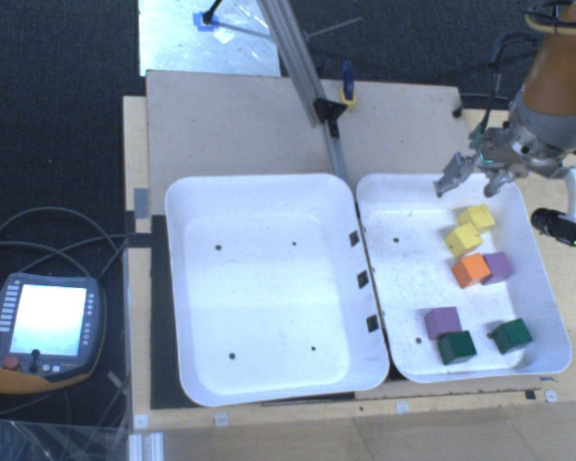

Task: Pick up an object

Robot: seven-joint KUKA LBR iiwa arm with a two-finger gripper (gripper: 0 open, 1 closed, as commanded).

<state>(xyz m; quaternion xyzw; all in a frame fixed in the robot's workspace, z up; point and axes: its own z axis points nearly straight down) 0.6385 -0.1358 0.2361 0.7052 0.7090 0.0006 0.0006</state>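
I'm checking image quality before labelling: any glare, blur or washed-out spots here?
In the camera view, the pendant screen at left is blown out to white; the metal plate at top glares; the left bin is bright but its holes stay readable; the gripper looks slightly soft; the blocks are sharp, with small shadows.

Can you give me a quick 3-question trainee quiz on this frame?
1. True or false: every block lies in the right bin.
2. How many yellow blocks are there?
3. The gripper hovers nearest: A) green blocks B) yellow blocks C) pendant

Key: 1 true; 2 two; 3 B. The fingers are spread, holding nothing.
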